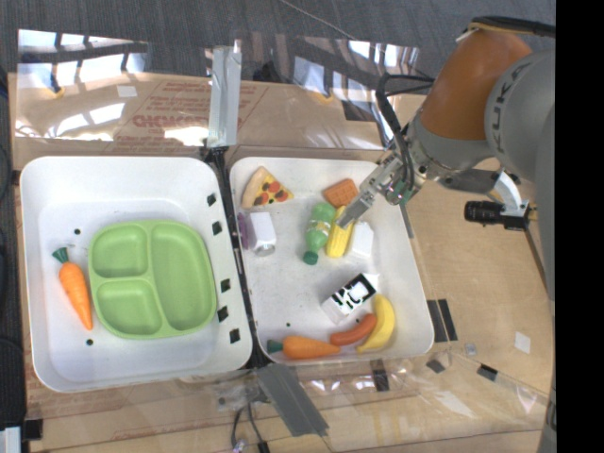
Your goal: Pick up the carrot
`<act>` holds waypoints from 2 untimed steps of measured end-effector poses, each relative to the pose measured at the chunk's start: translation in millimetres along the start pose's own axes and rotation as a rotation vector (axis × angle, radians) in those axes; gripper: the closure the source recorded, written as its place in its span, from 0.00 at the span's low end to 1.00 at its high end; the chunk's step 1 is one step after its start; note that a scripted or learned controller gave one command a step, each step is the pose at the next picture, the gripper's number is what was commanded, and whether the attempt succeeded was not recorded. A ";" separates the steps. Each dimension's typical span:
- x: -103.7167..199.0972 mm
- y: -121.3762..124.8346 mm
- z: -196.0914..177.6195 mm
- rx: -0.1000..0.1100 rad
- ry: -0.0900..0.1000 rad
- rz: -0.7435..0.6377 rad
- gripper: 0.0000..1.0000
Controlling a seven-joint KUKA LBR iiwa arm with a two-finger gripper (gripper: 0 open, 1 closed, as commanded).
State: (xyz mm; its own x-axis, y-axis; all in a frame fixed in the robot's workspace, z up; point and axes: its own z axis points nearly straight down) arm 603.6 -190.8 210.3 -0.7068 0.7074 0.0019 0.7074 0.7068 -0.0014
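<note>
Gripper: the gripper (pixel 351 215) is over the upper right part of the right bin (pixel 408 281), with its tip just above the yellow corn cob (pixel 338 239); I cannot tell how its fingers stand, and nothing is seen between them.
Arm: it enters from the right, and the orange band (pixel 462 83) is above the wrist.
Carrot, left bin: one carrot (pixel 75 291) with a green top lies against the left wall of the left bin (pixel 38 187), just beside the green divided plate (pixel 151 279), well apart from the gripper.
Carrot, right bin: a second carrot (pixel 307 348) lies along the lower wall of the right bin, touching a red chili-like piece (pixel 354 332).
Other things, right bin: a pizza slice (pixel 264 189) at the upper left, a small purple-and-white container (pixel 258 231) under it, a green bottle (pixel 318 231) beside the corn cob, an orange biscuit-like piece (pixel 341 192) near the gripper, a black-and-white box (pixel 349 295), and a banana (pixel 379 324) at the lower right.
Bench: brown cardboard (pixel 151 111) lies behind the two bins.
</note>
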 end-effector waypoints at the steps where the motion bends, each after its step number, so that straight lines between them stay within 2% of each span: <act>1: 0.1 -26.9 51.1 0.001 0.000 -0.183 0.00; 2: 15.5 41.9 85.2 -0.002 -0.001 0.287 0.00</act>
State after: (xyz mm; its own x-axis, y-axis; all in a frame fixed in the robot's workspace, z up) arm 622.1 -150.2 125.1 -0.4776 0.8786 0.0010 0.8786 0.4776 -0.0001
